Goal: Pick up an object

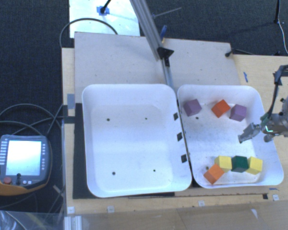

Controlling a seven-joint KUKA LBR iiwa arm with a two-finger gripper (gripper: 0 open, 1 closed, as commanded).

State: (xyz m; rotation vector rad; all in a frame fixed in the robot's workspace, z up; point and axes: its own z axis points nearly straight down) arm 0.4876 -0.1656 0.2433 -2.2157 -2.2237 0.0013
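- 7 blocks total, all in the right bin (pixel 259 99): 2 purple, 2 orange, 2 yellow, 1 green
- top row, L to R: purple block (pixel 192 107), orange block (pixel 221 108), 2nd purple block (pixel 238 112), which sits just beside the orange one
- bottom row near the front wall: 2nd orange block (pixel 213 173) lowest, then yellow block (pixel 224 163), green block (pixel 240 163), 2nd yellow block (pixel 254 165), the last three touching in a line
- gripper (pixel 252 133) comes in from the right, over the right bin's right side, between the two rows, nothing between its fingers; can't tell if they're spread or closed tbh
- 2 white bins side by side, left bin (pixel 93 128) on a black mat
- bench (pixel 201 61) is pale wood board, dark carpet around it
- handheld control pad (pixel 20 164) w/ screen on the floor at left, cables looping round it
- metal pole (pixel 146 18) slants in from the top
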